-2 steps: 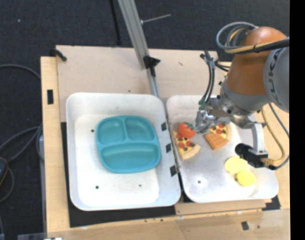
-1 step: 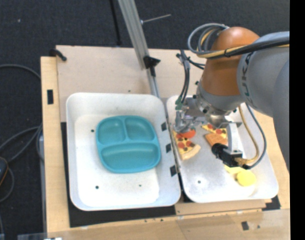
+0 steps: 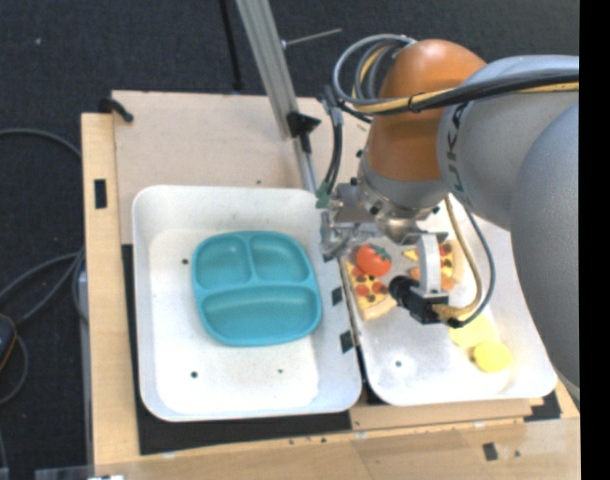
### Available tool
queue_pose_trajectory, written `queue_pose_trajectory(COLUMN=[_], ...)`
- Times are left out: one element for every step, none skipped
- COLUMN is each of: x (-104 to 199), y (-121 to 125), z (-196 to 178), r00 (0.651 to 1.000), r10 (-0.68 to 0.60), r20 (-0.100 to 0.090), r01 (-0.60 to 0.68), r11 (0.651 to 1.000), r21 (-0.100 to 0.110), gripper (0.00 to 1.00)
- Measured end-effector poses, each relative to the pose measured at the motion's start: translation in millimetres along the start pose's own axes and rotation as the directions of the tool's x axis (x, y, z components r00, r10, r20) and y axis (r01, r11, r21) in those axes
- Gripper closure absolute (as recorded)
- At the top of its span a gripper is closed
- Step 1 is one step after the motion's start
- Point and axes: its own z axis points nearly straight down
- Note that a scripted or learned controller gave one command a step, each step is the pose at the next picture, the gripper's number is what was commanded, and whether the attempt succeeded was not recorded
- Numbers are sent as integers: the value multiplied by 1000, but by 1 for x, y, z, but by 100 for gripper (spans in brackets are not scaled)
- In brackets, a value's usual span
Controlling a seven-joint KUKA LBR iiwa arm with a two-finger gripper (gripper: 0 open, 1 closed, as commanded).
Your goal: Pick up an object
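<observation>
The right bin (image 3: 425,383) holds several toy foods. A red tomato-like piece (image 3: 371,260) lies at its left side, with a pizza slice (image 3: 370,291) just below it. An orange and yellow piece (image 3: 440,264) shows partly behind the wrist cables. A yellow piece (image 3: 489,355) lies nearer the front right. My gripper (image 3: 357,236) hangs low over the left part of the right bin, directly above and against the red piece. The arm's bulk hides the back of this bin.
In the left bin (image 3: 165,368) lies a teal divided plate (image 3: 255,288). A slanted metal rail (image 3: 275,78) rises behind the bins. The wall between the two bins (image 3: 350,343) runs just left of the gripper. A black cable part (image 3: 415,303) hangs over the right bin.
</observation>
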Motion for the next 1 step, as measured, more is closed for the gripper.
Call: queue_pose_trajectory(x=[44], y=[6], z=[9], r00=[1000], r10=[1], r20=[1], r01=[-1], r11=[1000], r21=[1], gripper=[100])
